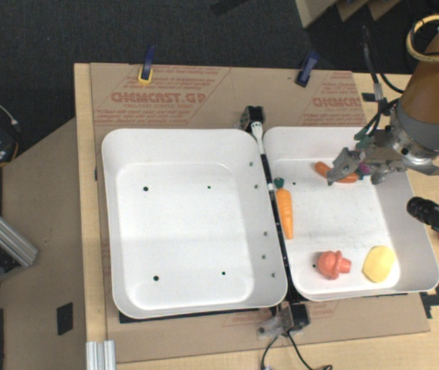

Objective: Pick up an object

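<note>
My gripper [360, 168] hangs low over the far part of the right bin [404, 230], reaching in from the right. It is open, its fingers spread apart. A small orange object [332, 173] lies on the bin floor at the left fingertip, partly hidden by it, and it is not lifted. An orange carrot [283, 211] lies along the bin's left wall. A red-pink toy [332, 264] and a yellow lemon-like piece [379, 263] rest near the bin's front edge.
The left bin [126, 230] stands beside the right one, with a black divider strip [269, 199] between them. Both sit on a cardboard sheet [188, 91] held by clamps [146, 72] at the back. A black part with a red tip [433, 216] sticks in at the right.
</note>
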Controlling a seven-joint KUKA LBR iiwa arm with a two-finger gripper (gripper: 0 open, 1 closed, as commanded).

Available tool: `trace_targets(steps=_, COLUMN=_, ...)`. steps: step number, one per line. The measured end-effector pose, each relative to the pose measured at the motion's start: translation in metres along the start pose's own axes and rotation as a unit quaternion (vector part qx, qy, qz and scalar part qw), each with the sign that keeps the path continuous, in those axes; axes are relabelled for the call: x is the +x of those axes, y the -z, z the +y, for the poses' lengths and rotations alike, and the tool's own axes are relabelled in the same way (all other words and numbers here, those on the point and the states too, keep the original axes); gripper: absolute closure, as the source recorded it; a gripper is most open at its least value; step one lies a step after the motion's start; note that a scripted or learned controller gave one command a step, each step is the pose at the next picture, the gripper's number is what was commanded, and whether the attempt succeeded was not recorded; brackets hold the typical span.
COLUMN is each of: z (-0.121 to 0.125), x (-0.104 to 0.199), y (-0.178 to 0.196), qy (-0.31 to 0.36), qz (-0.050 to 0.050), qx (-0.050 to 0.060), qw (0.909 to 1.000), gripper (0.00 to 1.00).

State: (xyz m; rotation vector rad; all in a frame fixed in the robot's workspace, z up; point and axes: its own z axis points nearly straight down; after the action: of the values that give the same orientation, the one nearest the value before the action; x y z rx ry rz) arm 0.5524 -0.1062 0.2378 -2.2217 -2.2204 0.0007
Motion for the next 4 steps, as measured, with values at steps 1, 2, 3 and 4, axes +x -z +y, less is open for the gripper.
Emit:
trace_targets(steps=1, z=0.006, x=-0.041, y=0.11, qy=-0.001, qz=-0.003, qx=-0.007, qw=1.0, gripper=0.0)
trace_targets(steps=2, z=-0.029, x=-0.119, y=0.209, qy=-0.004, qz=-0.005, qx=-0.007, qw=1.0, gripper=0.0)
trace_targets(steps=3, z=0.009, x=-0.117, y=0.304, qy=0.002, qz=-0.004, qx=-0.008, qw=1.0, gripper=0.0)
trace_targets(steps=4, z=0.077, x=-0.1, y=0.296, qy=0.002, qz=-0.001, qx=-0.002, qw=1.0, gripper=0.0)
